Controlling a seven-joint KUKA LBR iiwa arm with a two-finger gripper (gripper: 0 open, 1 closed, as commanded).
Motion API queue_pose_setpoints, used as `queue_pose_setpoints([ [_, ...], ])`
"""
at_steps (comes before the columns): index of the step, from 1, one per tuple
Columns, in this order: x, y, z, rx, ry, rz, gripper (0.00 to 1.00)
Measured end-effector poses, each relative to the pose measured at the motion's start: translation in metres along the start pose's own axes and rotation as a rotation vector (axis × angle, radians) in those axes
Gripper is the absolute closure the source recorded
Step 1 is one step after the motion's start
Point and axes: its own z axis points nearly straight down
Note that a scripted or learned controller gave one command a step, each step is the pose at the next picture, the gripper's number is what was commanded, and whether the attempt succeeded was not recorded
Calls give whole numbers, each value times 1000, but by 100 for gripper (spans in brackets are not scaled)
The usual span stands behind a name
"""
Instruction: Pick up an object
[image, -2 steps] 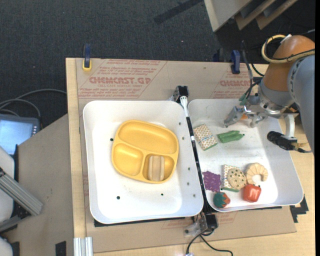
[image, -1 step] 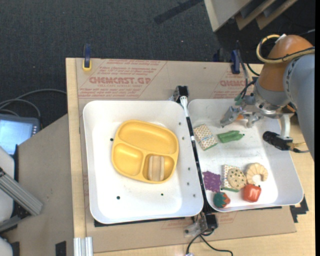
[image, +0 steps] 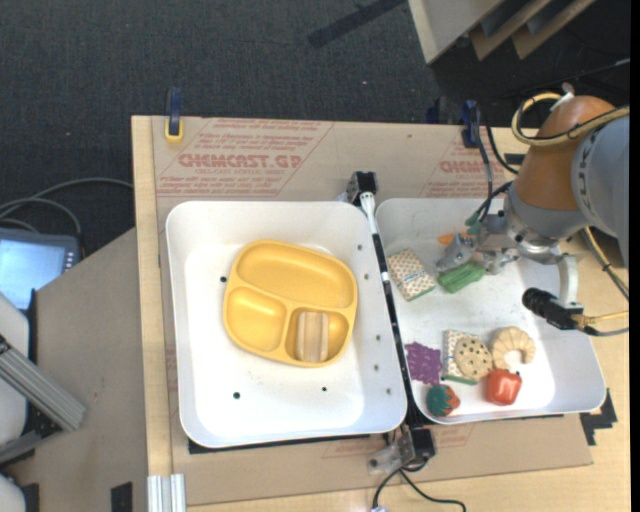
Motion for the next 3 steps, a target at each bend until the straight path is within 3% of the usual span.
queue_pose_setpoints([
  [1,-8,37,4,31,7,3,0],
  [3,-24,38,4,20,4,2,0],
])
